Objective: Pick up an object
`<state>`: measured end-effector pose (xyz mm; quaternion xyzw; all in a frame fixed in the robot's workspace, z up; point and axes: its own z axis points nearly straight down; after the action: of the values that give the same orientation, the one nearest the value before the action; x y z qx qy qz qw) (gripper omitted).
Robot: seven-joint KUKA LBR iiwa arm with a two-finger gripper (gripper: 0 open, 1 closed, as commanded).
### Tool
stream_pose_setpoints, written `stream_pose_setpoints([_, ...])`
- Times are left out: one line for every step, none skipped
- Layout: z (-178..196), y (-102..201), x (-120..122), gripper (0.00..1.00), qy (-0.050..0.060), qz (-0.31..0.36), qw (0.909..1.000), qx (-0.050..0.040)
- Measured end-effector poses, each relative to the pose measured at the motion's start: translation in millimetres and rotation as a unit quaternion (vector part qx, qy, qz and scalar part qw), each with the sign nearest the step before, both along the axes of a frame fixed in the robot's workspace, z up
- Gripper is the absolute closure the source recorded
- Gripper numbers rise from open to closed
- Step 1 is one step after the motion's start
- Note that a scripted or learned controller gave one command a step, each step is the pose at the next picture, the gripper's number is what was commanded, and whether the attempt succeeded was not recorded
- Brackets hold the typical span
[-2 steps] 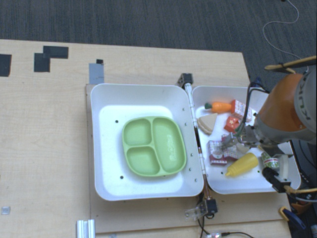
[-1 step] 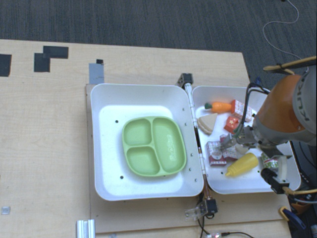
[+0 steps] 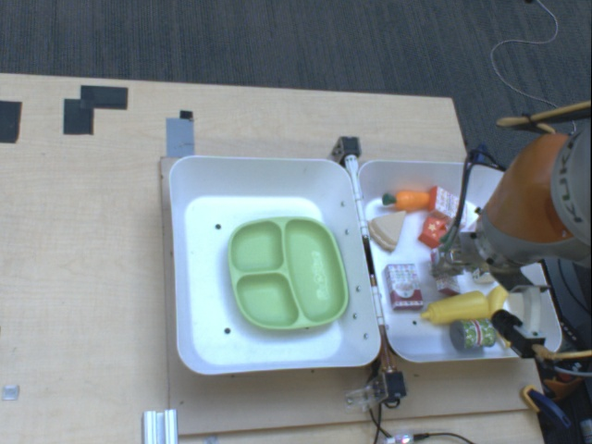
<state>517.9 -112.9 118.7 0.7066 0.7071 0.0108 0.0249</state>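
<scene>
The right bin (image 3: 407, 345) is crowded: carrot (image 3: 413, 199) at 12 o'clock, red packet (image 3: 434, 229) and wedge (image 3: 388, 230) near centre, small carton (image 3: 403, 286) at 8, yellow bottle (image 3: 463, 306) and can (image 3: 473, 335) at 5, close together. The arm (image 3: 532, 206) covers its 3 o'clock side. In the left bin (image 3: 194, 248), open floor rings the green tray (image 3: 288, 274).
</scene>
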Motion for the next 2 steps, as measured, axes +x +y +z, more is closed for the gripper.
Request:
stream_pose_setpoints([66.3,103.8,46.3,1.00,0.024,0.003,0.9997,0.0111])
stream_pose_setpoints([66.0,102.4,45.8,0.00,0.024,0.002,0.9996,0.0102])
